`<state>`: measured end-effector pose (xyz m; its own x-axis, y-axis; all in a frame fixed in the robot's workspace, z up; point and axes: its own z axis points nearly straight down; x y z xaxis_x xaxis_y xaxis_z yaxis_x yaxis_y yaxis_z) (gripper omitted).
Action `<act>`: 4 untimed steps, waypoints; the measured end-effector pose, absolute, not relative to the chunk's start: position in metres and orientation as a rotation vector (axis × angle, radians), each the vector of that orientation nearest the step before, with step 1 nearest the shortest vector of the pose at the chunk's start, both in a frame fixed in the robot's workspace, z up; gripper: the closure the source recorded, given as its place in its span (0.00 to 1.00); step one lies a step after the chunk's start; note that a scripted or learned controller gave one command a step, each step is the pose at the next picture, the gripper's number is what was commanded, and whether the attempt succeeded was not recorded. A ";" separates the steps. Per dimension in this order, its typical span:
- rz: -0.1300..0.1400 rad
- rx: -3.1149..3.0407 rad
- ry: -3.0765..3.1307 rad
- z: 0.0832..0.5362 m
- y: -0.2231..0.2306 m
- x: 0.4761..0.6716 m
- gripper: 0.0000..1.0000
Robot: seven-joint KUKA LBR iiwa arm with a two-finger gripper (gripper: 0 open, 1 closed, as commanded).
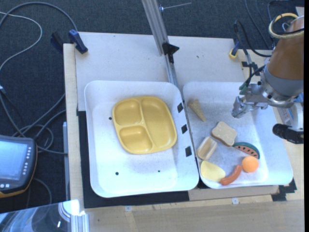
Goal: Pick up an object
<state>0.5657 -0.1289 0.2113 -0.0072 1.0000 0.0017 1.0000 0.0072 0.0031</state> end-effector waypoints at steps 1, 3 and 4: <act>0.005 2.214 2.228 0.213 -0.086 0.574 1.00; 0.003 2.214 2.230 0.219 0.027 0.585 1.00; 0.005 2.215 2.229 0.221 0.071 0.592 1.00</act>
